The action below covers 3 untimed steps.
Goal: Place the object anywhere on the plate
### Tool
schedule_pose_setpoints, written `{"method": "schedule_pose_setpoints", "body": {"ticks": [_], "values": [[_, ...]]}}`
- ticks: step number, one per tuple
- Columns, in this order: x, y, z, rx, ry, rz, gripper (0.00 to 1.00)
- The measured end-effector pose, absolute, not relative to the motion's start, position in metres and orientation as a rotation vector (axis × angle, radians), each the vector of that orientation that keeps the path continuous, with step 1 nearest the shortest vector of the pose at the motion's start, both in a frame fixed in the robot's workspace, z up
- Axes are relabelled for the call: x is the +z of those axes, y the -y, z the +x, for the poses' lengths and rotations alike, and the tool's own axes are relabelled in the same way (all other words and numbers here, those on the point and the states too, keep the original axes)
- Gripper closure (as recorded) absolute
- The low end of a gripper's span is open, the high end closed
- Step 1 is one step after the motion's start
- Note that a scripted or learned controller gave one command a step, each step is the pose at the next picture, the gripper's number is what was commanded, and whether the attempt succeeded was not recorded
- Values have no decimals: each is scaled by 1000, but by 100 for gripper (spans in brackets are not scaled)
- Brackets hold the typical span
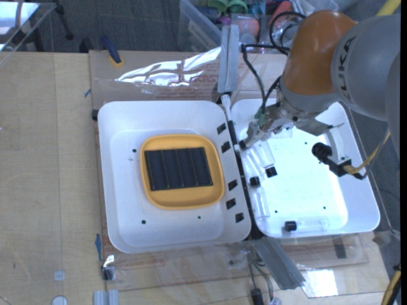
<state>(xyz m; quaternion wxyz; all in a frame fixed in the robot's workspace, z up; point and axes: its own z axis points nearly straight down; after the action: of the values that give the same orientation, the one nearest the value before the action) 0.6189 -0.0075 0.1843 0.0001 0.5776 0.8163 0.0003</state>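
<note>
Closest to you, the flat wooden bench [44, 170] has lots of bare room on the left side. Next come the two bins, side by side and touching.

The shallow white left bin [121, 170] holds the rounded yellow plate [184, 199]. The plate sits near the middle, with white floor all around it. A dark ribbed square panel [178, 168] covers most of the top of the plate, so only the yellow rim is bare.

A row of small black clips [232, 186] runs along the edge where the bins meet.

In the shallow white right bin [356, 202], a small clear tube with a black end [308, 223] lies by the near wall. Another clear piece with a black bit [261, 164] lies by the left wall. You cannot tell which one is the object, but none of them is on the plate. The middle of this bin is open floor.

Farther back, the gripper [257, 131] hangs over the far left corner of the right bin, close to the middle edge. You cannot tell if it is open or closed, or if it holds anything. The big grey arm [362, 56] with its orange band [318, 49] covers the far right corner. A black knob on a cable [321, 150] sits below it.

Behind the bins lie a shiny crinkled sheet [172, 75], an upright grey metal bar [227, 62], and a clear tub of bright toys [254, 5].
</note>
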Motion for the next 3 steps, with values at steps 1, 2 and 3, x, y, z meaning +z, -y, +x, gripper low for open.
{"method": "schedule_pose_setpoints", "body": {"ticks": [1, 2, 3], "values": [[185, -18, 664, 2, -2632, 1711, 100], [184, -32, 602, 0, -2748, 1528, 100], [184, -49, 564, -1, -2805, 1421, 100]]}}
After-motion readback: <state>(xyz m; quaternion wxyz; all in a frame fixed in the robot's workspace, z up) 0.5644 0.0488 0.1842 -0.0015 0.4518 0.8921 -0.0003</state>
